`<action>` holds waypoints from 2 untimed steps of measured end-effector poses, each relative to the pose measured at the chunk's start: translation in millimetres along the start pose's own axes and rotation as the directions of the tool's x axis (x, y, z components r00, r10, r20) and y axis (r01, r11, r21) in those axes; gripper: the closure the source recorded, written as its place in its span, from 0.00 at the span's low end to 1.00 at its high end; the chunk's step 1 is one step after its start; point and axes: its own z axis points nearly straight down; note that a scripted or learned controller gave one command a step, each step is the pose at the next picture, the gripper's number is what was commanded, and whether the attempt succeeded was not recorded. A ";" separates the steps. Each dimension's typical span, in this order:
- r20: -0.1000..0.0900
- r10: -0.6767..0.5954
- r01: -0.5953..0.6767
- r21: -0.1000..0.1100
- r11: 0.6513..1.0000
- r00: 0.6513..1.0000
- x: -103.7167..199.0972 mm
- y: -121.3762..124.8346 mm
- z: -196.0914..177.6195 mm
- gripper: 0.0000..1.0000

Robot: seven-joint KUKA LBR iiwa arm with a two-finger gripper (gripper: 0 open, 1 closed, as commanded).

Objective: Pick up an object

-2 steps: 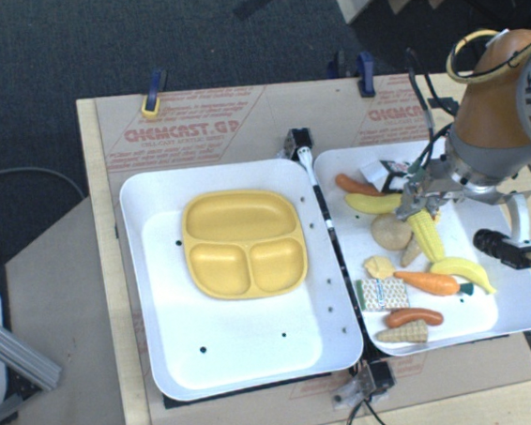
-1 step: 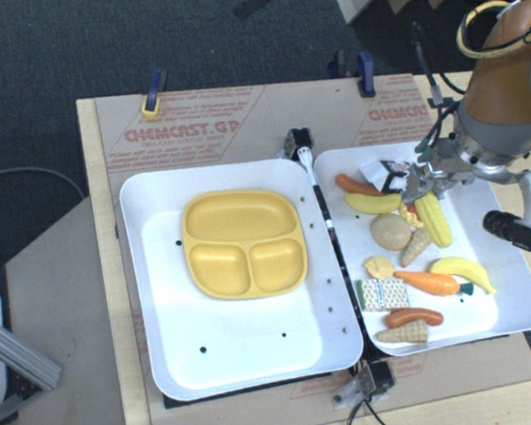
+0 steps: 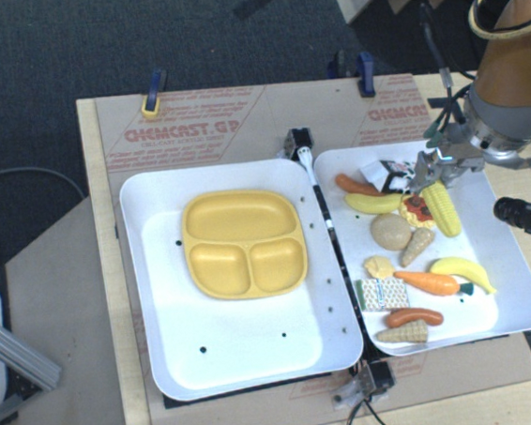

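hand (image 3: pixel 425 177) over crowded right bin (image 3: pixel 521 307) — left bin (image 3: pixel 166 340) roomier

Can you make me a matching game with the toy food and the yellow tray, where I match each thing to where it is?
Things:
1. yellow tray
2. corn cob
3. carrot
4. ice cream cone

Places:
A. near the front edge of the right bin
B. in the left bin
C. just under the gripper, near the back of the right bin
D. middle of the right bin, beside a banana

Pairs: 1-B, 2-C, 3-D, 4-A
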 end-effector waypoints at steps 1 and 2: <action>-0.003 -0.003 0.003 0.007 1.000 1.000 43.8 -2.2 -3.4 1.00; -0.005 -0.006 0.006 0.008 1.000 1.000 104.1 -7.7 -10.7 1.00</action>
